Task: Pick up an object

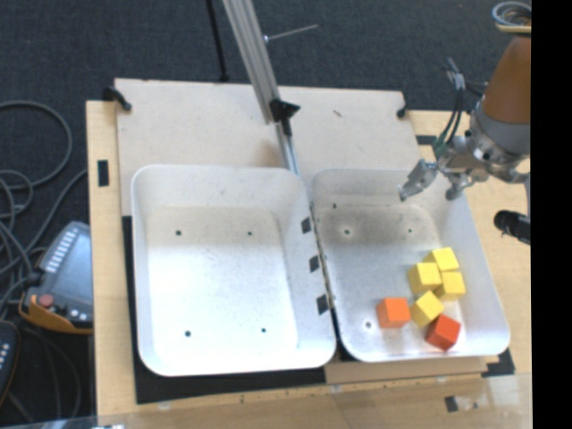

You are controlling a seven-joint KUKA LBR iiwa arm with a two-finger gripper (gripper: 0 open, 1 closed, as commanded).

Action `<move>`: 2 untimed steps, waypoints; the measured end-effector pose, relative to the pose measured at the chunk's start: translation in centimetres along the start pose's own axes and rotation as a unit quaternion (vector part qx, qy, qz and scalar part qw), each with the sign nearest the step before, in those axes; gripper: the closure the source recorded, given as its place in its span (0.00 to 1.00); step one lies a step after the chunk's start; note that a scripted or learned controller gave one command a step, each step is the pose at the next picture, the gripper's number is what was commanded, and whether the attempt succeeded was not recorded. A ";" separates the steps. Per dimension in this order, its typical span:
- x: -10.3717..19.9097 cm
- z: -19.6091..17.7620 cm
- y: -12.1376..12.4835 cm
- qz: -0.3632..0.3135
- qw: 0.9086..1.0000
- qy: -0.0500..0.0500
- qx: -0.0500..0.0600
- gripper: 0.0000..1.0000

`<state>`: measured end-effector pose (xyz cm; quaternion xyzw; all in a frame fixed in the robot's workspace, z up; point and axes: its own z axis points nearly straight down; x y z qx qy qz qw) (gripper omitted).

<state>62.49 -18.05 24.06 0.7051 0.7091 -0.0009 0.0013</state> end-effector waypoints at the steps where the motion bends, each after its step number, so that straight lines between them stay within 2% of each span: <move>1: -3.0 10.8 -4.1 0.004 1.000 0.001 0.003 0.00; 2: -3.3 14.3 -8.4 0.004 1.000 0.000 -0.002 0.00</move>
